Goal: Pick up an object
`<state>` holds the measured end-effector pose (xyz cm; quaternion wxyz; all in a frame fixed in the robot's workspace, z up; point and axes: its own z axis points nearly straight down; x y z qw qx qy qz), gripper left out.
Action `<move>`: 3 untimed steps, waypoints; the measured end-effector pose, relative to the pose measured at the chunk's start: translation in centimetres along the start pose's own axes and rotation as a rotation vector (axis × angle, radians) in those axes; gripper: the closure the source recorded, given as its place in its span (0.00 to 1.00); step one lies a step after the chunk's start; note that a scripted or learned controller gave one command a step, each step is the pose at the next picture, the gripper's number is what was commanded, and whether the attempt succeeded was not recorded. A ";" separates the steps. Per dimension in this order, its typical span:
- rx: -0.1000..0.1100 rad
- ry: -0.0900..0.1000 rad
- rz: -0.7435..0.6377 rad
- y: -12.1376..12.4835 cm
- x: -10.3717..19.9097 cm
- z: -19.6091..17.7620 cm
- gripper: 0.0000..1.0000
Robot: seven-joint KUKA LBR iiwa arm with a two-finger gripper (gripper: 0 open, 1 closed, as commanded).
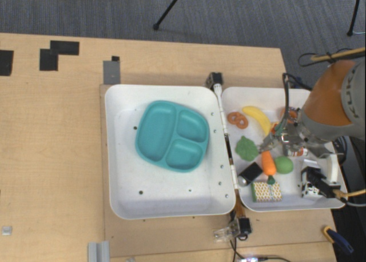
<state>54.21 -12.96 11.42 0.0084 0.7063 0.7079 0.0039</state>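
The arm (334, 103) reaches in over the right bin (251, 202), and its gripper (278, 139) hangs just above the toys there; whether it is released or clenched I cannot tell, and nothing visibly sits in its grasp. Under and beside it lie one carrot (268, 164), orange and tapered, one round green ball (283, 165), one curved yellow banana (257, 118), one knobbly green broccoli head (247, 148), one orange pretzel shape (238, 120), one black block (250, 172) and one speckled sponge-like block (267, 192). The left bin (126, 198) holds one smooth teal plate (172, 135) with three compartments. Both bins are shallow white plastic with rounded corners.
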 end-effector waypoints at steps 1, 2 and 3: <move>0.001 0.001 0.001 -4.4 3.5 2.6 0.00; -0.005 0.002 -0.001 -4.1 3.5 1.4 1.00; 0.013 0.007 -0.004 2.4 7.6 -7.1 1.00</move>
